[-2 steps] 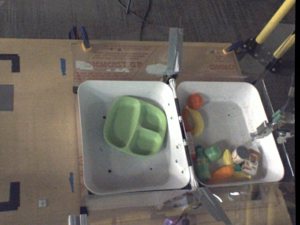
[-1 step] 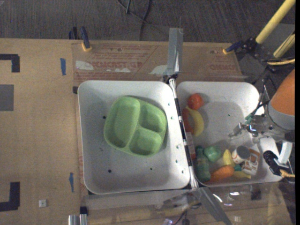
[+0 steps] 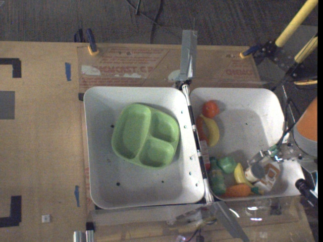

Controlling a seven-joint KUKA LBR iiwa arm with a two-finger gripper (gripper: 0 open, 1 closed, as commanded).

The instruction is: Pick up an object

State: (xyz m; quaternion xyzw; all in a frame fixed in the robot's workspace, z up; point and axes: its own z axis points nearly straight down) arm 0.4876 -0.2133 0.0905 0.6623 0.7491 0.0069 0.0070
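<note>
The gripper is low in the right bin, at its lower right, above or against a heap of small toys; whether it is spread or pinching anything cannot be told. The heap includes a carrot, a green piece and a small yellow piece. A banana and a tomato lie at upper left. The left bin holds a green divided plate

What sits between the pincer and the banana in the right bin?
Nothing visible does. The pincer hangs low at the right bin's near right, over the cluttered toys; bare bin floor lies between it and the banana by the divider.
</note>
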